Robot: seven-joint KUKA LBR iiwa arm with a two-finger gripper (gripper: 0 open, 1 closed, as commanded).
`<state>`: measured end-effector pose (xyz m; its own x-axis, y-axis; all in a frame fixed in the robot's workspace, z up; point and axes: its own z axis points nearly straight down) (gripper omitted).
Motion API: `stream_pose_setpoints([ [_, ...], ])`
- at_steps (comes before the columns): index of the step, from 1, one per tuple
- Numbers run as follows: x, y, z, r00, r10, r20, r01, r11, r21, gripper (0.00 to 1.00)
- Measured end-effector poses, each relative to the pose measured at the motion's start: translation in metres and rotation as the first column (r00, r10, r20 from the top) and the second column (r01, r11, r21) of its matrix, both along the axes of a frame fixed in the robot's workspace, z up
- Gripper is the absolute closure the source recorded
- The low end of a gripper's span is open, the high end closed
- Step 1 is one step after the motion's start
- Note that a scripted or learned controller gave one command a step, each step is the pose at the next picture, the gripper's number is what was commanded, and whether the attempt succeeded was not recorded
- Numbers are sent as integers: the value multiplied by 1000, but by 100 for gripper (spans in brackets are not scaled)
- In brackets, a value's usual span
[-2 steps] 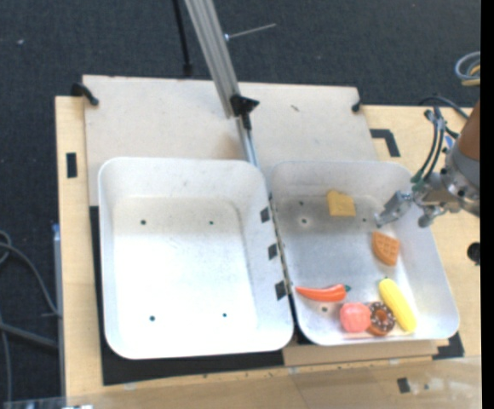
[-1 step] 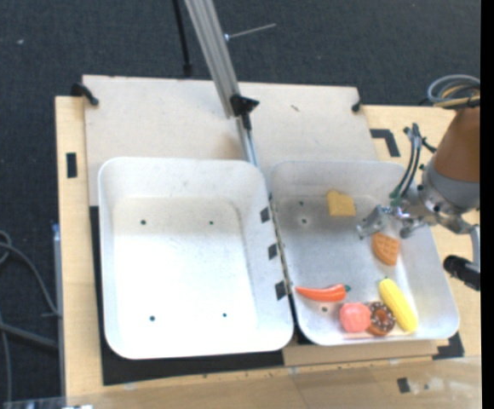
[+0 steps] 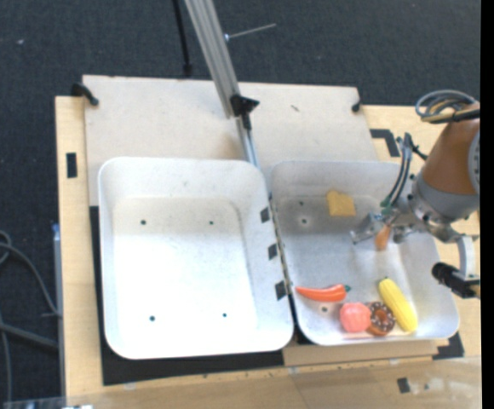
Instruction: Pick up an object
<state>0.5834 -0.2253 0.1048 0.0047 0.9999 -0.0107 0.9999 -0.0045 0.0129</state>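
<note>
Objects for picking are gathered in the right bin [image 3: 302, 186]: a yellow sponge piece [image 3: 341, 204] near the far wall, an orange-red carrot [image 3: 321, 293] toward the near left, and, close together by the near wall, a pink ball [image 3: 355, 317], a dark brownish item [image 3: 381, 319] and a yellow banana [image 3: 398, 304]. The gripper [image 3: 382, 235] is seen low over the middle right of this bin, and a small orange shape is visible right at its tip; whether that is a held thing or part of the tool cannot be told, nor can it be judged whether the jaws are apart or together, since they are too small and blurred.

A miss is judged the main risk: nothing lies plainly beneath the tip, with the sponge piece off to its far left and the banana nearer the front, so a closure here might catch only air. If the near cluster is chosen, the ball, the dark item and the banana touch or nearly touch, so one could be nudged away or two caught at once. The bin's right wall stands close to the wrist and could be struck.

The left bin [image 3: 119, 186] sits beside it, and a slanted metal pole [image 3: 213, 49] rises behind both
</note>
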Motion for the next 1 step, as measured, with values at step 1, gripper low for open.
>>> stream_pose_setpoints([
  [1, -2, 1, 9, 1000, -4, -7, 4, 1000, 6, 100],
])
